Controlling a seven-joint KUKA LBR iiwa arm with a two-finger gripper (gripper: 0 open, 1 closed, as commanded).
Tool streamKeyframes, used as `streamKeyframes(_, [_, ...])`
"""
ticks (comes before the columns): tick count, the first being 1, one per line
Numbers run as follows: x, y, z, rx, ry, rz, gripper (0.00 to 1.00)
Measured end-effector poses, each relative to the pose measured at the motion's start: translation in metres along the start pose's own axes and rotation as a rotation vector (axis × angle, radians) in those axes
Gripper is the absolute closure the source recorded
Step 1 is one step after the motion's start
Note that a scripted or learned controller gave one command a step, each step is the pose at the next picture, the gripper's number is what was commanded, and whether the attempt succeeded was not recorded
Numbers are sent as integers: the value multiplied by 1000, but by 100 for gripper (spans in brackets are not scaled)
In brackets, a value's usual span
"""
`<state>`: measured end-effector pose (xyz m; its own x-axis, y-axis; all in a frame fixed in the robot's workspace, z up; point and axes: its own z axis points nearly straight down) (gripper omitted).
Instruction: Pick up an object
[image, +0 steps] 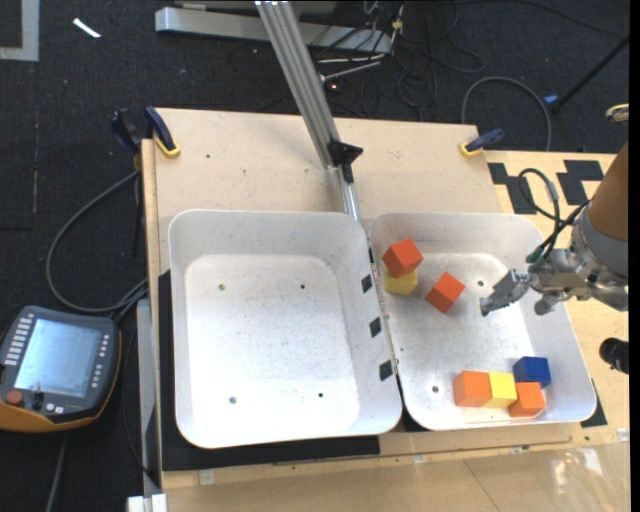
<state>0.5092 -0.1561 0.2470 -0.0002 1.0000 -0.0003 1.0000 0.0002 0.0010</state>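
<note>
Gripper (497, 298) sits over the right bin (560, 340), just right of a lone orange block (445, 291); whether its fingers are parted or closed cannot be told. Left of that block, an orange block (402, 256) sits atop a yellow block (401, 283).

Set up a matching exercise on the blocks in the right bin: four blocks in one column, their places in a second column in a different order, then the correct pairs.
Things:
1. blue cube block
2. orange cube block stacked on a yellow block
3. lone orange-red cube block
4. large orange cube block

Places:
A. near the middle of the right white bin, left of the gripper
B. left end of the cluster at the bin's near edge
C. close to the divider between the bins
D. near right corner, behind the cluster

Pairs: 1-D, 2-C, 3-A, 4-B
</note>
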Motion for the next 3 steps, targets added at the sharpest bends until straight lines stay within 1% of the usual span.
streamKeyframes(1, [31,50,123,8,3,-4,0])
streamKeyframes(2, [44,124,152,5,-4,-6,0])
streamKeyframes(3, [26,90,152,3,-1,3,0])
